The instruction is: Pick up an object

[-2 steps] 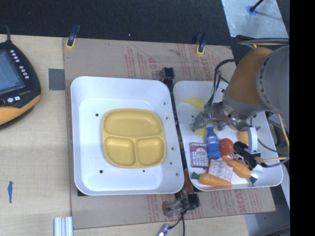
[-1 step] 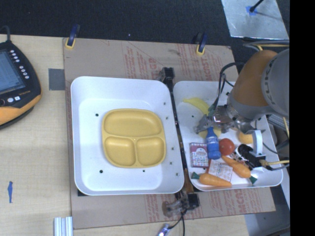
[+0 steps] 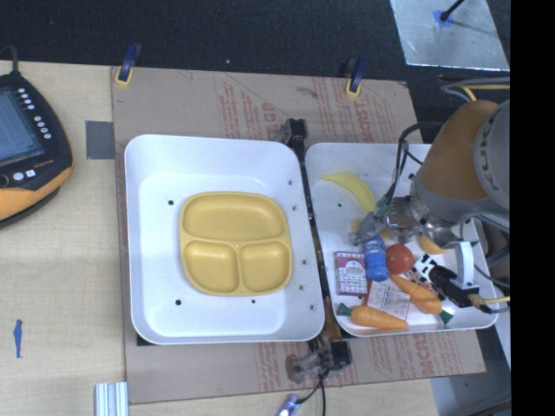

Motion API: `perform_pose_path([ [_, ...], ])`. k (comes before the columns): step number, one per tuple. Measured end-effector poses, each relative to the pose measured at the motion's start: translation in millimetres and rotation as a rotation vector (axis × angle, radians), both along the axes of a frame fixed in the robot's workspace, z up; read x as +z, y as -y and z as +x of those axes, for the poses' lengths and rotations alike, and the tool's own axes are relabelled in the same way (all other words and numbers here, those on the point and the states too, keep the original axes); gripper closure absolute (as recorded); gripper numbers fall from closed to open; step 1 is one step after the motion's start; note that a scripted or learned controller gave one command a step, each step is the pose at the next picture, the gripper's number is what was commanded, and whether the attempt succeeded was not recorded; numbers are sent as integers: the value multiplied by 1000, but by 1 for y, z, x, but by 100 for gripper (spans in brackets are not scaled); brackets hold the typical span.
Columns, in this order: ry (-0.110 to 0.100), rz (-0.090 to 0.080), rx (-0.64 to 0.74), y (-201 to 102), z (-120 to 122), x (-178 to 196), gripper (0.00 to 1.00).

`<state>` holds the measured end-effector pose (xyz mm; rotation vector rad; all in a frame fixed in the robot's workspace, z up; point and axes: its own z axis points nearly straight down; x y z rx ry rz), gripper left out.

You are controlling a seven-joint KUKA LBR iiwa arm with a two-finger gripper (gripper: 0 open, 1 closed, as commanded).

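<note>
The right bin (image 3: 332,213) holds several small things: a yellow banana (image 3: 351,186), a red card box (image 3: 349,274), a blue bottle-like object (image 3: 375,261), a red tomato (image 3: 399,257), an orange carrot (image 3: 378,317) and a second carrot (image 3: 416,291). The grey arm with its orange band (image 3: 455,150) reaches in from the right. My gripper (image 3: 369,226) hangs low over this bin, just above the blue object and right of the banana's lower end. Nothing shows held in it.
The left bin (image 3: 143,232) carries a yellow divided plate (image 3: 236,241). A teach pendant (image 3: 22,150) lies at the far left on the bench. Two clamps (image 3: 128,63) (image 3: 353,74) pin the cardboard at the back. Cables trail at the right bin's right side (image 3: 473,289).
</note>
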<state>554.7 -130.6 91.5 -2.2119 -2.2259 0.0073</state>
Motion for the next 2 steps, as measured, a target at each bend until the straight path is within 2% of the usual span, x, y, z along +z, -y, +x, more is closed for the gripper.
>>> perform_pose_path([
  [1,3,2,-4,-12,71,0,0],
  [2,1,2,-1,-11,71,11,100],
])
